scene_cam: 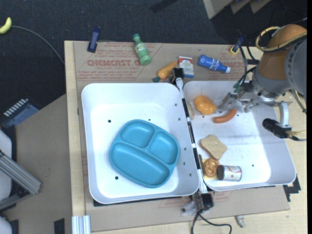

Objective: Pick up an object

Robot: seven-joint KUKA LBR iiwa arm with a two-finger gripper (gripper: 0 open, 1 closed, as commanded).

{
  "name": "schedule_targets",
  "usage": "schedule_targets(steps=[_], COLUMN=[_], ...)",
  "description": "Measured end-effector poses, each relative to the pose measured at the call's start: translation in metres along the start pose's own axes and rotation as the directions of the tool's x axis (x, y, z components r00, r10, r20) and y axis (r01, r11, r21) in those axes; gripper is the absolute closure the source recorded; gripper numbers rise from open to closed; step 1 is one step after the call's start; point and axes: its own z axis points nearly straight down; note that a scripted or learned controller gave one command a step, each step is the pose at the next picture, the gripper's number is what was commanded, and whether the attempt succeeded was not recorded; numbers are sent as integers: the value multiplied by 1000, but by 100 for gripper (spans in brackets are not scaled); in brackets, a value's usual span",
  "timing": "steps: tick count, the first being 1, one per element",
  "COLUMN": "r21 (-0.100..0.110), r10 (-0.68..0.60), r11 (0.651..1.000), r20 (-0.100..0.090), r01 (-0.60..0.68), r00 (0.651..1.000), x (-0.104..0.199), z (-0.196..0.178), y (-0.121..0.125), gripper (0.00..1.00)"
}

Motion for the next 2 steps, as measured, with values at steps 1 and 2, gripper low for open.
schedule_targets(steps=[1, 2], r21=[-11, -3], r10=[-3, 0], r11=[1000, 1000], r20=[3, 2], r01=[3, 0], r00=[1000, 1000], x=[68, 17], z=[-27, -3], y=[19, -39], gripper=[0, 0])
